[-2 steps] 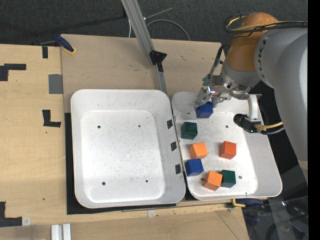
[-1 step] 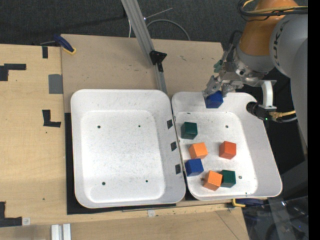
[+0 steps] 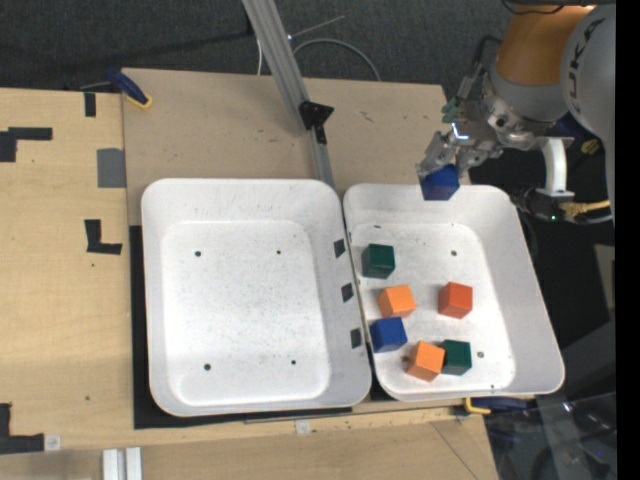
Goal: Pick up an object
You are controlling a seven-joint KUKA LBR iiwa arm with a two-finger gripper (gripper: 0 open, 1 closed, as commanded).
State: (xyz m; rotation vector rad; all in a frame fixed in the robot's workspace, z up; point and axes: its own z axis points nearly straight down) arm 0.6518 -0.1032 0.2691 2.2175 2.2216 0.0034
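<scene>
My gripper (image 3: 441,171) hangs over the far rim of the right bin (image 3: 500,203), shut on a blue cube (image 3: 439,184) that is lifted above the bin. Down in that bin lie several cubes: a dark green one (image 3: 378,260), an orange one (image 3: 397,300), a red-orange one (image 3: 455,299), a blue one (image 3: 388,334), another orange one (image 3: 425,360) and a second dark green one (image 3: 457,356).
The left bin (image 3: 240,293) sits beside the right one, their rims touching. A slanted metal pole (image 3: 285,58) runs down to the gap between the bins. Cables and a white handle (image 3: 556,168) hang off the arm at the right.
</scene>
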